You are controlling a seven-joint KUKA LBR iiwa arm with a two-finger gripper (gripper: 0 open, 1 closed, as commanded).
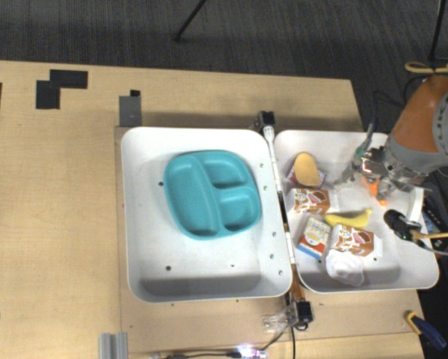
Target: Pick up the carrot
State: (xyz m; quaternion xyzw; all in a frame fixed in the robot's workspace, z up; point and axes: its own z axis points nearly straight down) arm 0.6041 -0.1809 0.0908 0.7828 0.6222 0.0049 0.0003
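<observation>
Arm: grey KUKA w/ orange band, reaching in from the right, wrist over the right bin's [414,279] far right side.
Gripper [375,176]: low over the right bin's upper right part; can't tell its state (too small and cluttered there).
Carrot [381,191]: a small orange sliver shows just below the gripper, at the right bin's right side; can't tell if it's gripped or just lying beneath.
Right bin, other items: yellowish round piece [307,169] upper left; banana [348,218] near centre; printed packets [311,200] left of it and below it (brown and white print); white lump [345,267] at the near edge.
Left bin [145,223]: holds a teal divided tray [211,192], three compartments, sitting roughly mid-bin.
Bench [51,215]: light wood, black marks at upper left.
</observation>
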